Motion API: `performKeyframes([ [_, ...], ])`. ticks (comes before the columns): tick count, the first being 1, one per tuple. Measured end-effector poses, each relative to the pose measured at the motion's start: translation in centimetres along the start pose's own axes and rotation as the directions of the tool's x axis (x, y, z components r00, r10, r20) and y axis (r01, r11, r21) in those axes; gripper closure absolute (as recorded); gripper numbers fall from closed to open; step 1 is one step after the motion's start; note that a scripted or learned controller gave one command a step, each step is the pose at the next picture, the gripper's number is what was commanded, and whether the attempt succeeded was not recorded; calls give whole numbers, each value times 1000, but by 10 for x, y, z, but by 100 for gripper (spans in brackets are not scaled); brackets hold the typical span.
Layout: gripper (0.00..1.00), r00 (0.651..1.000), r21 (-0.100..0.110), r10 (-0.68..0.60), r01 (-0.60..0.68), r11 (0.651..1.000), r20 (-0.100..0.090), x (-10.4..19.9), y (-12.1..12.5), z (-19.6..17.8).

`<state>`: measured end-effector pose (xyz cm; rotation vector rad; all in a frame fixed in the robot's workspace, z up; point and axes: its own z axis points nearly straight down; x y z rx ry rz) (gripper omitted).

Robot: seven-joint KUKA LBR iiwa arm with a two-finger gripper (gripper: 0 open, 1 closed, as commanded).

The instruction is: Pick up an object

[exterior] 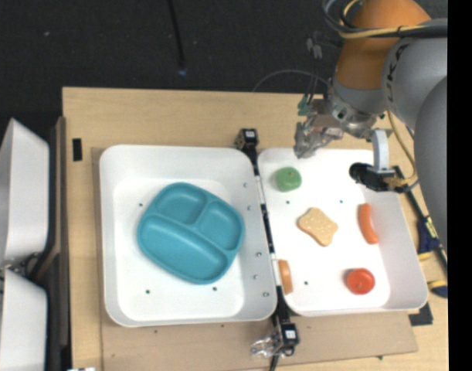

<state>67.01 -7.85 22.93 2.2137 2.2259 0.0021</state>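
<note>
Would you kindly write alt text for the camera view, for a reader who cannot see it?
A robot gripper hangs over the far edge of the right bin, near a green round piece; a tan slice and red round piece lie there too. The left bin holds a blue divided plate.

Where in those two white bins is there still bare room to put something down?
Left bin: bare strips bordering the blue plate. Right bin: a patch between toast and tomato. Crowded near the green piece, under the end effector.

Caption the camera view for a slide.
Gripper poised above green toy in right bin; blue divided plate in left bin.
</note>
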Motion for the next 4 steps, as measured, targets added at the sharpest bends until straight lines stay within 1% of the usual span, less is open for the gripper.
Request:
performKeyframes([
  [2, 100, 1000, 3, -2, 2, 1000, -2, 111, -2, 10],
  [3, 100, 1000, 0, -2, 2, 1000, -3, 157, 0, -5],
  [4, 0, 1000, 2, 2, -2, 1000, -2, 154, 0, -4],
])
